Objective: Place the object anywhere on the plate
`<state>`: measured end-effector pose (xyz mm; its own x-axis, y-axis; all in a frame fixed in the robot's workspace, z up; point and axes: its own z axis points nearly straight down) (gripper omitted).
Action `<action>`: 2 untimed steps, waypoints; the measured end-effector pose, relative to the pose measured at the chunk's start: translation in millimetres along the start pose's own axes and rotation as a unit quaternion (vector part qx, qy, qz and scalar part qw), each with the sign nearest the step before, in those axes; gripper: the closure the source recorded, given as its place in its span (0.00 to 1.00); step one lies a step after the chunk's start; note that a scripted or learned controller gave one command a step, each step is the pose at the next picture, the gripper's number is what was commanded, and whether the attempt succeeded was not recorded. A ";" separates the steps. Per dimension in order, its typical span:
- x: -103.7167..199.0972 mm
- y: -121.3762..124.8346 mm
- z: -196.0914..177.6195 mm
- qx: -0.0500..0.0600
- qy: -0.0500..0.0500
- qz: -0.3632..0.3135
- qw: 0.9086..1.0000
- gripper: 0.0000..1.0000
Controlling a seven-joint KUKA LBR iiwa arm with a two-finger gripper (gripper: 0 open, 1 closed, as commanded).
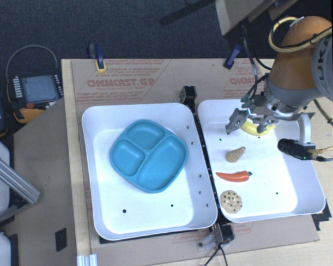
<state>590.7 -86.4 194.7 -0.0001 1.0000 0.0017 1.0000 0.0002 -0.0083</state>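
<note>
Plate (149,155): light-blue, rounded-square, three compartments (two smaller toward 11–12 o'clock, one larger toward 4 o'clock), turned at a slant. Sits near centre of left bin (104,213), nothing on it.

Right bin (300,201) holds four items. Yellow object (257,127), roundish & flat, at bin's 12 o'clock area, partly covered by gripper (252,118); exact shape can't be told. Tan cone-shaped piece (236,153) just below it, toward bin centre-left. Orange-red chili pepper (233,176) w/ green stem tip lies horizontal at approx 8 o'clock of bin centre. Round speckled cookie (230,200) at 7 o'clock corner, close to bin's left wall.

Gripper hangs directly over yellow object, fingers look spread apart, one reaching toward 9 o'clock; nothing visibly pinched between them. Contact w/ yellow object can't be told. Arm comes in from 3 o'clock, orange band (294,54) above wrist.

Both bins sit side by side on cardboard-covered desk (153,75).
</note>
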 end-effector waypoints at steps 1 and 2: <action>-5.3 -9.4 52.1 0.000 0.000 0.001 1.000 0.00; -4.7 -10.0 105.3 -0.001 0.000 0.000 1.000 0.00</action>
<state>579.8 -90.9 89.4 0.0004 1.0000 0.0015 1.0000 -0.0004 -0.0067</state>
